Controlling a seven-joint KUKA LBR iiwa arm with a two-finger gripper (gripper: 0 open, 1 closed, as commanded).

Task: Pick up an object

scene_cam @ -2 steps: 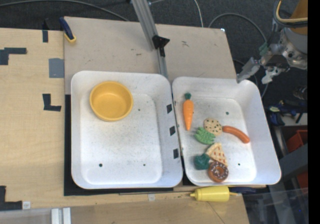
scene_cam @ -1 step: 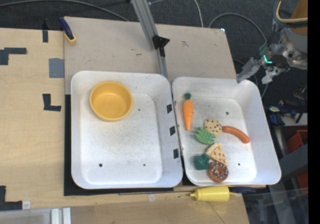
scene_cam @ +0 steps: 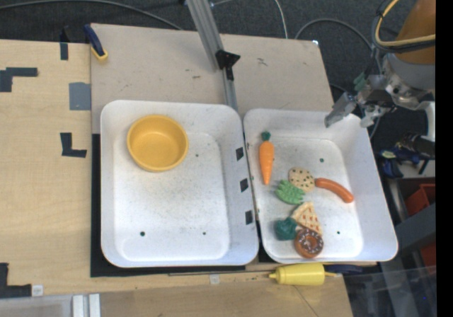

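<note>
Claw blurred over bin corner

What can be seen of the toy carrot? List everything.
The carrot is an orange, plastic-looking toy with a small green top. It lies flat in the right bin, near that bin's left wall, green end pointing away from the camera and tip toward it. Nothing touches it; the green leafy piece lies just beyond its tip.

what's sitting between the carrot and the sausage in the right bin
In the camera view, a cookie and a green leafy piece lie between the carrot and sausage.
</note>
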